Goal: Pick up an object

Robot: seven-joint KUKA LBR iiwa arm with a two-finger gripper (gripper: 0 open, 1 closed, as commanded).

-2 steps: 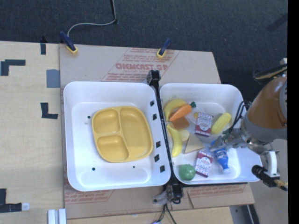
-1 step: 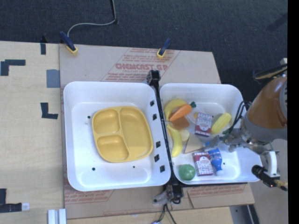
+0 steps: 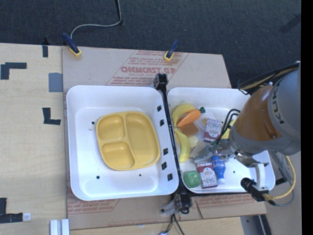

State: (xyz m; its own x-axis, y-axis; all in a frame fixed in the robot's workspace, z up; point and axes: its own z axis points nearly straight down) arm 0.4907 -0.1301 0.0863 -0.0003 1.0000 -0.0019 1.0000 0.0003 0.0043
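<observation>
Pincer (image 3: 213,153) over rt bin (image 3: 254,180), just above blue bottle (image 3: 218,168); grip state unclear.

Left bin (image 3: 78,131): holding a yellow tray (image 3: 128,140).
Right bin (image 3: 234,94): holding a banana (image 3: 182,131), carrot (image 3: 190,117), bottle (image 3: 218,169).
Arm (image 3: 266,119): reaching over the right bin.

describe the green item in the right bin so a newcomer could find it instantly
Start at the right bin, the one the arm reaches into. Go to its near-left corner, by the divider: the green ball sits there, touching a small red-and-white box. It is the only green, round item.
</observation>
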